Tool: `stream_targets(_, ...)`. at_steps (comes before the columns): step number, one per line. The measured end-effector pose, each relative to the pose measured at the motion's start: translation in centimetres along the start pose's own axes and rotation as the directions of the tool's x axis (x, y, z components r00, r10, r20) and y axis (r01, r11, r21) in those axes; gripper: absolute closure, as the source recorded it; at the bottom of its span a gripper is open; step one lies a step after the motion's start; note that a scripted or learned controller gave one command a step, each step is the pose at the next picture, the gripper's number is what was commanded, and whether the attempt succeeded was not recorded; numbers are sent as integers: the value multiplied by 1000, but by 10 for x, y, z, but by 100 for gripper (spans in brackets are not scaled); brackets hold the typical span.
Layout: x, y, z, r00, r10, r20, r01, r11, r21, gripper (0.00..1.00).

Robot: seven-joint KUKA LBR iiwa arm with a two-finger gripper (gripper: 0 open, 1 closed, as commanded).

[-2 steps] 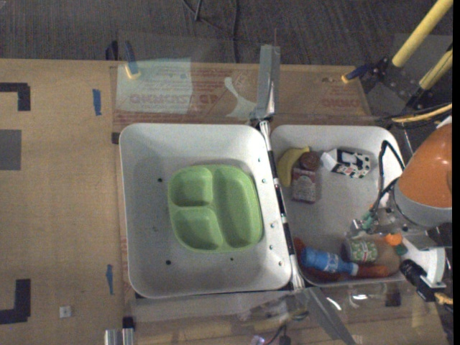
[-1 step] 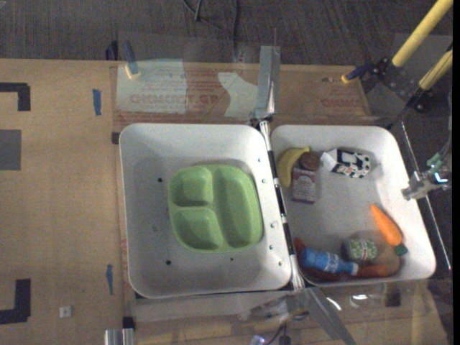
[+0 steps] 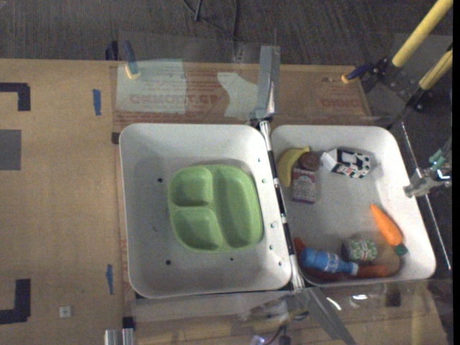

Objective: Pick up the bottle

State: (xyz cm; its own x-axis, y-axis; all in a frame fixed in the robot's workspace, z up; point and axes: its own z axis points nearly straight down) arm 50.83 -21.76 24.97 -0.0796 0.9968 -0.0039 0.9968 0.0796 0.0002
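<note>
Our gripper (image 3: pixel 429 179) sits at the far right of the camera view, just over the outer rim of the right bin (image 3: pixel 410 165). So little of it shows there that we cannot tell whether it is spread or pressed together, and we see nothing held in it.

We take the bottle (image 3: pixel 327 261) to be the blue one lying on its side in the near corner of that same bin, close to the wall shared with the left bin (image 3: pixel 140 192). From the gripper it lies across the bin toward the left and toward the near edge, so the coming reach runs on a diagonal. Its long axis runs roughly left to right along the near wall, dipping slightly toward its pale end on the right. By our judgement, a grasp would want to close across that axis.

It is crowded: a round greenish can (image 3: pixel 361 250) lies just beside its right end, with a carrot (image 3: pixel 387 225) between the can and the gripper. Something red shows under the bottle along the near wall.

A smaller brown-capped bottle (image 3: pixel 305 180) lies near the banana (image 3: pixel 289 165) at the far side; we judge it the less likely target.
</note>
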Motion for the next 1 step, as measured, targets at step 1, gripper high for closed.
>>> stream_targets(1,36,-22,49,995,97,-4,-97,995,3,100)
